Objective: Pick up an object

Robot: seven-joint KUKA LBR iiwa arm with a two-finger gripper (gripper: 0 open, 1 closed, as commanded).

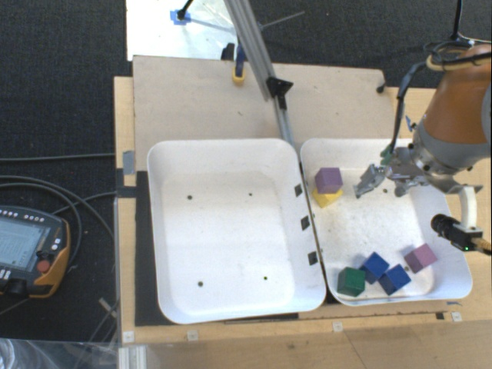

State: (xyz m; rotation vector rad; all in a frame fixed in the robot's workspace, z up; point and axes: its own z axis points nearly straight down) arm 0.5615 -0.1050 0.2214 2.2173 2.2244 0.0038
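Note:
In the right bin (450,287), a purple cube (328,179) rests partly on a yellow block (327,199) near the bin's left wall. Along the front wall lie a green cube (351,281), two blue cubes (375,265) (394,279) and a mauve cube (420,257). My gripper (387,184) hangs over the back half of this bin, to the right of the purple cube and apart from it. It is open, with one finger (369,181) pointing left, and nothing sits between the fingers.
The left bin (165,160) adjoins the right one, with black clips along the shared wall (306,223). A slanted metal pole (254,37) crosses the back of the bench. A teach pendant (27,250) lies off the bench at left.

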